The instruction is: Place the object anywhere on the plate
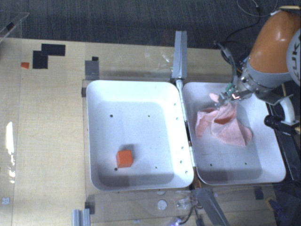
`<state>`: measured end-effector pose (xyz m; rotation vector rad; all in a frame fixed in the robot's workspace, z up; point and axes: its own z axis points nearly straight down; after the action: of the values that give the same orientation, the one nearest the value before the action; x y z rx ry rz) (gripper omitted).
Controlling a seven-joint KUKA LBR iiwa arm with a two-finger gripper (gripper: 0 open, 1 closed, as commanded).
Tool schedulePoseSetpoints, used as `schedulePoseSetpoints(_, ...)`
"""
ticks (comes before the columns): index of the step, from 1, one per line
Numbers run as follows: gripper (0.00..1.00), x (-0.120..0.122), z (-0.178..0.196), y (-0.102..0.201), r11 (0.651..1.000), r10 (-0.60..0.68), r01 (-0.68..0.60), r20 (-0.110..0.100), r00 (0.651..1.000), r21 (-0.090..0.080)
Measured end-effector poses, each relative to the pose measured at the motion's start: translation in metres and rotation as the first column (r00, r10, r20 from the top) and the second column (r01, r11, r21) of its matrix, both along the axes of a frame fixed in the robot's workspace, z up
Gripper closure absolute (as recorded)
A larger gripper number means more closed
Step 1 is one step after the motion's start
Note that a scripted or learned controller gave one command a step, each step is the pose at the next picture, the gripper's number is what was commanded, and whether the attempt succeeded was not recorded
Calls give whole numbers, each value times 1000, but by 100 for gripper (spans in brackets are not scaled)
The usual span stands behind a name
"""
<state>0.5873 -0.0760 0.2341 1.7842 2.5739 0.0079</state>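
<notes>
A pink cloth [223, 126] lies crumpled in the right bin [263, 171]. Its upper part is drawn up into a peak that reaches my gripper [230, 97]. The gripper hangs over the bin's upper middle and is shut on that top fold of cloth. A small pink flap sticks out just left of the fingertips. The lower part of the cloth still rests on the bin floor. In the left bin [141, 98] a small orange cube [124, 158] sits near the lower left, far from the gripper.
A grey metal divider [179, 55] runs between the bins at the back. The arm's orange band [277, 36] and cables hang over the right bin's upper right corner. Black marks and a small orange tag [25, 65] lie on the bench at far left.
</notes>
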Motion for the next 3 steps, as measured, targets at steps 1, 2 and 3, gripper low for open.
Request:
schedulePoseSetpoints(1, 100, 2, -8, 2, 1000, 5, -5, -4, 1000, 1)
schedulePoseSetpoints(2, 100, -3, -16, 57, 917, 399, -399, -5, 917, -1)
schedulePoseSetpoints(3, 100, -15, -4, 111, 689, 725, -725, -3, 689, -4)
